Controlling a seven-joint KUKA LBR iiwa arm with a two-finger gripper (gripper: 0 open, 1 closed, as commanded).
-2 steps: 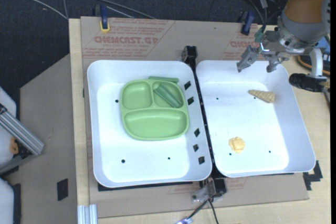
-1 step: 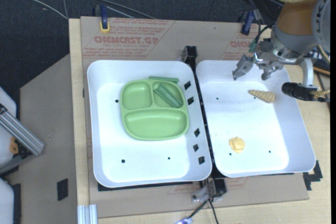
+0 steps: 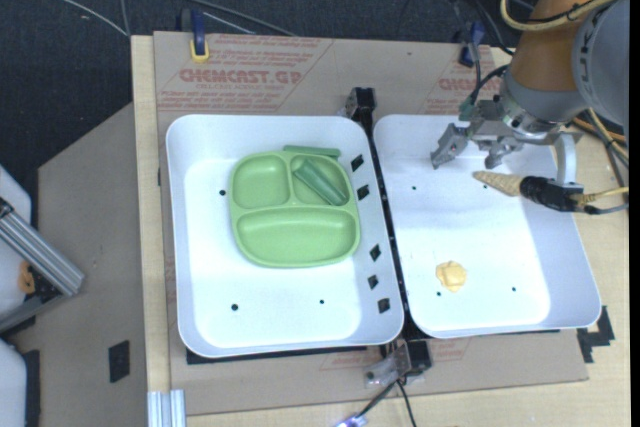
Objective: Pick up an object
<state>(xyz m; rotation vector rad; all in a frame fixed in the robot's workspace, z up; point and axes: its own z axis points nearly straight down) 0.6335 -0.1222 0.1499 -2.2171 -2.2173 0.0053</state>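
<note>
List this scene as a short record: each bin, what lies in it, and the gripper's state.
left bin: holds a green divided plate
plate contents: a darker green item in the upper right compartment
right bin: a small yellow object lies near the front
gripper: open, nothing between its fingers, over the far part of the right bin
task status: no object picked up yet

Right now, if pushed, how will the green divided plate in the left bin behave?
The green divided plate looks moulded, so probably stiff and light. Flat and wide, it should slide rather than tip. The green piece in its compartment may shift.
</note>
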